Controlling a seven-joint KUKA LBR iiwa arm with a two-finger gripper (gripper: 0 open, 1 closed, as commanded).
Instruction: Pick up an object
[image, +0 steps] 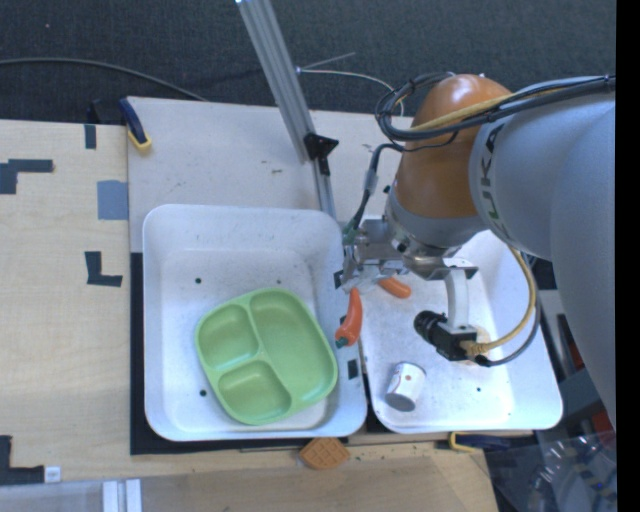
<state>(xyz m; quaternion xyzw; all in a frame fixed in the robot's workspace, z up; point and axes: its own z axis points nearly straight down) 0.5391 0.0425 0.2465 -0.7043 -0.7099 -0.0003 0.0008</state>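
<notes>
A: Item one, nearest the camera: a tan waffle-textured piece (322, 453), which lay on the bench just outside the bins' front edge. Not a candidate.

B: Item two?

A: A small white cup (403, 386), on its side in the right bin (530, 400). It looked light and rigid, probably smooth enough to slip; a grip across the body would have suited it best.

B: And the left bin (160, 300)?

A: It held a green divided plate (266, 354) with three compartments, lying flat. Stiff, light, but broad; only its rim offered a hold.

B: Item four?

A: An orange carrot-shaped toy (349, 317), slender, which straddled the rims where the two bins met, tilted, its upper end just below the gripper (352, 268). It appeared light and firm, likely plastic. The middle of its length, taken across the narrow width, was judged the sound place.

B: Anything farther?

A: A second, shorter orange piece (395, 288) in the right bin, beside the gripper.

B: Was the gripper holding anything?

A: Its state could not be told; the wrist and cables hid it. Nothing was seen held.
</notes>
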